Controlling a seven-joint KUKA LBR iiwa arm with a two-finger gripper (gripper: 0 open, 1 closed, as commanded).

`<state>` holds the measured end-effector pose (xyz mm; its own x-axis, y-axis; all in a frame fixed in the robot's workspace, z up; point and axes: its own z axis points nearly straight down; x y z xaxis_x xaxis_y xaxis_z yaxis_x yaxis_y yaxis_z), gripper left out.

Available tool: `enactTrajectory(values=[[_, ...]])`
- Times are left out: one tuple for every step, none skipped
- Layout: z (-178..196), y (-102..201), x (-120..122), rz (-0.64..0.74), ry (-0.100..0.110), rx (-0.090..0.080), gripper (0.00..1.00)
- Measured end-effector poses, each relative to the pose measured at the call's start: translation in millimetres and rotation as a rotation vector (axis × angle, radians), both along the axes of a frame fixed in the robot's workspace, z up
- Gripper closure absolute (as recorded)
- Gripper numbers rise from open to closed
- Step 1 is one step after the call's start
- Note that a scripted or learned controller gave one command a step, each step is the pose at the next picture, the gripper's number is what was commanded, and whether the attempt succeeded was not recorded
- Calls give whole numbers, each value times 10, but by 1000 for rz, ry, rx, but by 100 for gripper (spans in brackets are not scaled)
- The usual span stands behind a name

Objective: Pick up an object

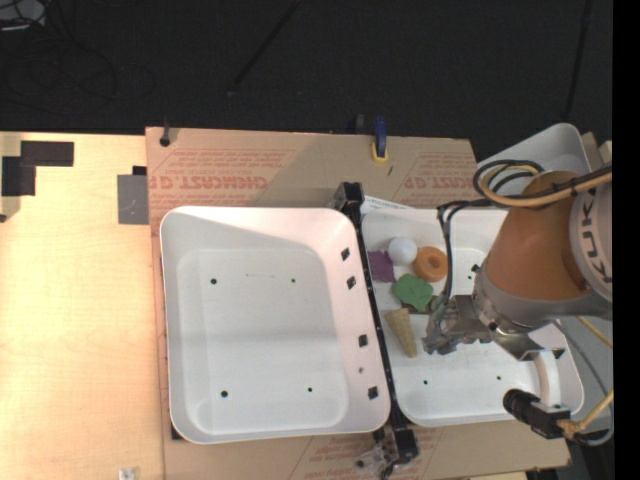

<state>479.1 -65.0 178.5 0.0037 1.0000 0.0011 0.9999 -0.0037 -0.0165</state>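
- The right bin (pixel 470 408) holds a small cluster of things in its left half, near the wall it shares with the left bin (pixel 260 318).
- A tan cone-shaped piece (pixel 402 330) lies flat on the bin floor, its long axis running from the far edge toward the near edge, with the wider end pointing to the far side and the narrower end toward the near side, tilted slightly right.
- A green lump (pixel 412 290) sits just beyond the cone, touching or nearly touching its wide end.
- A purple piece (pixel 380 265) lies to the left of the green lump, close to the shared wall.
- A white ball (pixel 402 250) rests beyond the green lump, and an orange ring (pixel 431 262) lies flat just to its right.
- The hand (pixel 441 334) hangs low over the bin floor, just right of the cone and near the green lump; I cannot tell how it is set, as the dark metal parts blur together.
- The arm's orange band (pixel 535 248) looms over the right bin's right half.
- Both bins rest on cardboard (pixel 250 173) laid on the table (pixel 70 318).
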Motion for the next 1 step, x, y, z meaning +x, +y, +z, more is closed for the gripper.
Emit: enactTrajectory(values=[[955, 446, -27, 9, -21, 0, 100]])
